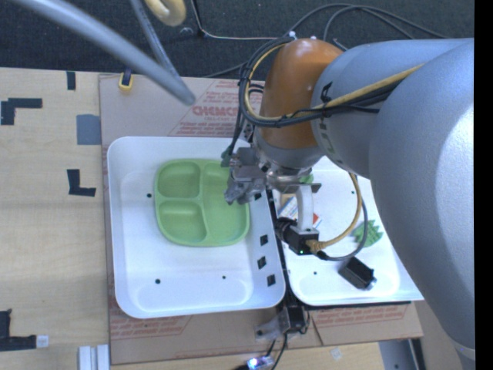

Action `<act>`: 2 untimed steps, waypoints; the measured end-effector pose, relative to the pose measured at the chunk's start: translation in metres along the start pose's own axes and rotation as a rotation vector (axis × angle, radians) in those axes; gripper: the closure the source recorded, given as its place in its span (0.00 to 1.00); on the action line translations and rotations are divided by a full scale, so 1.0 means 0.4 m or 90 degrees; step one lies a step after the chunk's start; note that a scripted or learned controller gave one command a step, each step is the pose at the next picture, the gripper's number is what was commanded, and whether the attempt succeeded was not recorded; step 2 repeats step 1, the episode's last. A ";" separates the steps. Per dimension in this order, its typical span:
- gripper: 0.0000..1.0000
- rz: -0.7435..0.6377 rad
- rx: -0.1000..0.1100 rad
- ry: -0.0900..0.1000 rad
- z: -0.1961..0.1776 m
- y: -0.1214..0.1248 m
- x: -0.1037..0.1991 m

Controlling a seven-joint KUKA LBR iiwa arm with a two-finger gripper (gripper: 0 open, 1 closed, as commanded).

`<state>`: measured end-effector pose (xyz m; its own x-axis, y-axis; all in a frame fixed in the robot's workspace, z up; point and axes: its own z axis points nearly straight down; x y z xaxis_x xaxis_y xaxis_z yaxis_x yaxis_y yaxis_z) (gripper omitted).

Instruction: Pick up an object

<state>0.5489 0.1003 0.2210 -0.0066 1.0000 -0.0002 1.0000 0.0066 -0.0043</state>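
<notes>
Green divided plate, three compartments, lies flat in the left white bin, toward that bin's upper middle, and we take it for the likeliest object to be picked. The pincer hangs over the plate's right rim, at about three o'clock from the plate's centre, close to the wall the two bins share. From the pincer, the bulk of the plate spreads toward nine o'clock. We cannot tell whether the pincer is spread or clenched, nor whether it touches the rim; the dark wrist hardware hides that. The plate's outline is a rounded square with no clear long axis, so in our judgement a grip turns on catching the thin raised rim directly below. In the right white bin we see a small black block near five o'clock and a green piece beside the arm.
</notes>
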 end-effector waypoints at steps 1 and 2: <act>0.00 0.002 0.001 -0.001 0.000 -0.001 -0.006; 0.00 0.002 0.001 -0.001 0.000 -0.001 -0.006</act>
